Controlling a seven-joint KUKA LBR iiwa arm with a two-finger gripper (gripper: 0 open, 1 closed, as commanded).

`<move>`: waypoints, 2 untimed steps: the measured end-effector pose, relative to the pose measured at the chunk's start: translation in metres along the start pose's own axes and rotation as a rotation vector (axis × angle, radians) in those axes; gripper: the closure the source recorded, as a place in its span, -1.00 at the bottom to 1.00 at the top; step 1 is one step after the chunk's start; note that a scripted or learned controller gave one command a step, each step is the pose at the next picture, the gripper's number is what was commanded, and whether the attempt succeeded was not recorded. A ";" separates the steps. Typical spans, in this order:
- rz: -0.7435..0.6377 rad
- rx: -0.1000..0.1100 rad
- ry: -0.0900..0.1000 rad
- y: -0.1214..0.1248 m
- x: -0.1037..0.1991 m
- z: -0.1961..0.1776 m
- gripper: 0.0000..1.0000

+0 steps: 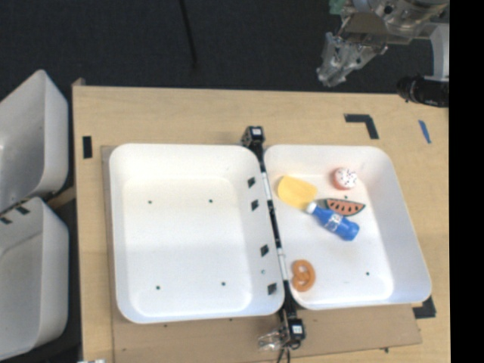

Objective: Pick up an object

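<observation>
White bins, two side by side on the bench: I count five objects, all in the right bin (393, 278) — one yellow piece (296, 190), one watermelon slice (344, 206), one blue bottle (335, 223), one pink-and-white ball (345, 178) and one pretzel (302, 275). The slice touches the bottle, with the yellow piece just beside them. The gripper (333, 68) hangs well above and behind the bins with nothing visibly in it; I cannot tell how it is set.

table (189, 112): tan wood, black tape corner marks
left bin (181, 301): white, shallow
right bin (393, 271): white, touching the left bin
far left: white containers (26, 142)
</observation>
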State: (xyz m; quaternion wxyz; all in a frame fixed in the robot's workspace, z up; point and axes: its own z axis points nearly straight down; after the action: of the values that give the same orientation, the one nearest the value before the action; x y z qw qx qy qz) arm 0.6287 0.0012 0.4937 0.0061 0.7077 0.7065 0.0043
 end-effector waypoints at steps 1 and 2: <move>-0.006 0.023 0.002 -0.017 0.045 0.103 1.00; -0.007 0.026 0.002 -0.011 0.100 0.226 1.00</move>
State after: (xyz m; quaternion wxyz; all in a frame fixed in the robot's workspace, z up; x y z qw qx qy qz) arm 0.6215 0.1005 0.2670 -0.0036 0.7051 0.7091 -0.0043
